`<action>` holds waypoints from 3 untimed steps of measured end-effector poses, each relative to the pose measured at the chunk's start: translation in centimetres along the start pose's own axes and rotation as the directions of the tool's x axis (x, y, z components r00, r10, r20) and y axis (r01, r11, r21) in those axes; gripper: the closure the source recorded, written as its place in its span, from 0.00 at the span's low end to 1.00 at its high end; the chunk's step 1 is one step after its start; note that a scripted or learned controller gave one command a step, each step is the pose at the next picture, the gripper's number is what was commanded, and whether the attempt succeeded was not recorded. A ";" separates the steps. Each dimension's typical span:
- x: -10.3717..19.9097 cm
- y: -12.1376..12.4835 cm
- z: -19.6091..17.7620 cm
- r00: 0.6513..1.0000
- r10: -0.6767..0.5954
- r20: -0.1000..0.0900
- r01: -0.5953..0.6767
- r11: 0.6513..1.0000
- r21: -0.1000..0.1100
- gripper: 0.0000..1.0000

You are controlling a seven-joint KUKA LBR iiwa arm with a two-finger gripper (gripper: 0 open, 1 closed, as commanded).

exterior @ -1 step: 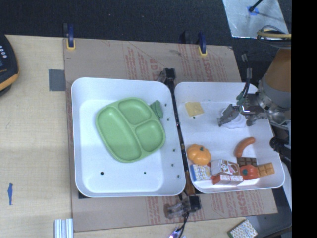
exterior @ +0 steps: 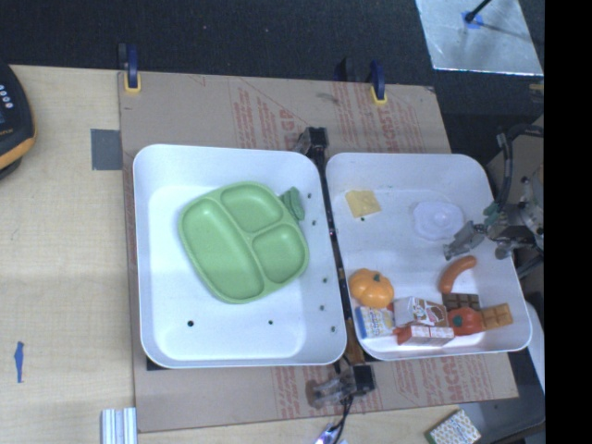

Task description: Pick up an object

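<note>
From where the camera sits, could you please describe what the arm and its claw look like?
Little of the arm itself is in view. At the right rim of the right bin, the claw appears as a small grey metal piece with slim, dull fingers and a touch of green near its base. Behind it sits a pale grey wrist assembly, with thin dark cables looping above it. Finer markings are too blurred to read.

Orange pumpkin [exterior: 372,288], sausage [exterior: 457,272], small cartons [exterior: 424,320], yellow square [exterior: 363,203], lying in right bin [exterior: 407,176]
</note>
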State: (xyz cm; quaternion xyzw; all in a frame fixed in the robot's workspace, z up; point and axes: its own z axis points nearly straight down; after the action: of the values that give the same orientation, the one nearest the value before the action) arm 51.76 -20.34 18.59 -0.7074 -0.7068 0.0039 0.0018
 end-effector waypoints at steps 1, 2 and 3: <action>-0.4 0.0 10.0 1.000 -0.006 -0.006 0.006 1.000 0.003 0.00; -0.6 0.2 8.4 1.000 -0.008 -0.002 0.008 1.000 -0.004 1.00; 5.2 6.8 2.2 1.000 -0.013 -0.004 0.013 1.000 -0.015 1.00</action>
State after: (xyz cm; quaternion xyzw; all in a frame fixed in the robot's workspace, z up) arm 58.54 -15.19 16.30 -0.7028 -0.7114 -0.0029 -0.0023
